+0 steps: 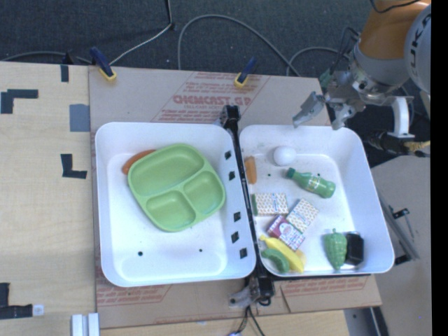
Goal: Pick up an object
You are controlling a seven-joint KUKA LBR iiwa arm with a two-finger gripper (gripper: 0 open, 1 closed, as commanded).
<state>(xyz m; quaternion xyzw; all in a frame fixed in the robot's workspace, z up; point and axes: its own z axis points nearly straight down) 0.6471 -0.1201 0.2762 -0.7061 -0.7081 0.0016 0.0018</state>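
While the arm (392, 26) reaches in from the right, the end effector (323, 112) is seen above the far rim of the right bin (364, 156), its two fingers spread wide with nothing between them. Candidate objects are crowded in that bin: a white ball (283, 155) near the far wall, a green bottle (311, 181) just beside it, patterned packets (283, 212) mid-bin, a yellow banana (287, 254) at the near wall, and a green pepper (335, 249) touching a black block (355, 248) in the near right corner. Bare floor is noted along the right wall. A green divided plate (176, 186) is recorded in the left bin (112, 208), with open floor along its near edge.
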